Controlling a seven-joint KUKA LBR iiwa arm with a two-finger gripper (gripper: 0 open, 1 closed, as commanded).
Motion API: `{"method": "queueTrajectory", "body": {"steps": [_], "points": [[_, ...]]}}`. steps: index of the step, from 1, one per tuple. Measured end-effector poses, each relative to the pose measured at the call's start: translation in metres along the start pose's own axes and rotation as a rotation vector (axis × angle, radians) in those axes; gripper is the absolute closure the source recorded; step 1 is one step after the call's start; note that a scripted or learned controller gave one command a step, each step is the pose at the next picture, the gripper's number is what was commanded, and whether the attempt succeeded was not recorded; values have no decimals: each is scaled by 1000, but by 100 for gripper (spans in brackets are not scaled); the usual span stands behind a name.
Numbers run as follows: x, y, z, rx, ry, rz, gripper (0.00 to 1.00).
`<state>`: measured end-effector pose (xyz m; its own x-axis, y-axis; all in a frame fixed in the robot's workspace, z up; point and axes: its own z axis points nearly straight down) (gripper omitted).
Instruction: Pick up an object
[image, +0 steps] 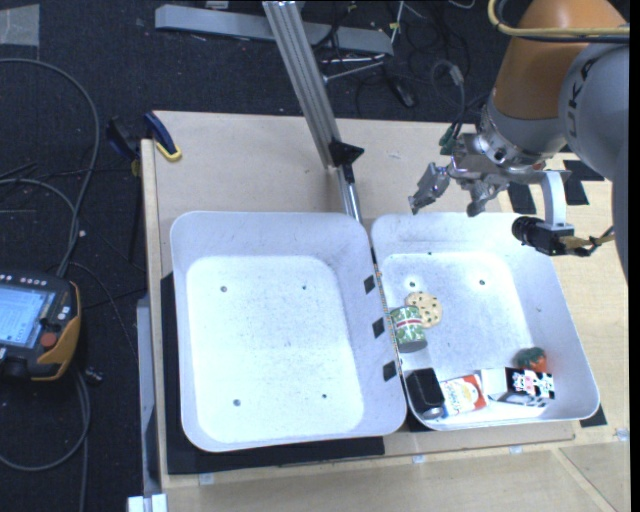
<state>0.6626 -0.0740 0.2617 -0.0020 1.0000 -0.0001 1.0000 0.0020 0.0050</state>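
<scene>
Above the far rim of the right-hand shallow white plastic bin (560, 330), the grey-and-orange arm's two-finger gripper (452, 195) is hovering with its jaws standing apart and nothing between them. We are looking down at a slant on both bins; the left-hand shallow white bin (200, 300) is lying beside its neighbour, their rims touching along the middle.

The candidates are resting on the right bin's floor, well below and nearer to us than the gripper. A small green-and-white printed can (408, 328) is lying by the left wall, touching a round tan cookie-like disc (425, 307). Along the near wall we are seeing a flat black rectangular block (424, 389), a red-and-white printed packet (464, 394), a black-and-white patterned packet (530, 384) and a small round green-and-red toy (530, 358).

We are judging the can the fairest target: light, stiff and probably smooth, so it may roll or slip. The fingers should be closing across its curved sides at mid-length, clear of the disc and the bin wall. The flat packets look thin and harder to get under.
</scene>
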Motion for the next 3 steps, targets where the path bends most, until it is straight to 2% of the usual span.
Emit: {"method": "queueTrajectory", "body": {"steps": [1, 2, 3], "points": [[-74, -1, -98, -3, -3, 7, 0], [-136, 8, -237, 0, -2, 4, 0], [-65, 8, -76, 12, 2, -1, 0]]}}
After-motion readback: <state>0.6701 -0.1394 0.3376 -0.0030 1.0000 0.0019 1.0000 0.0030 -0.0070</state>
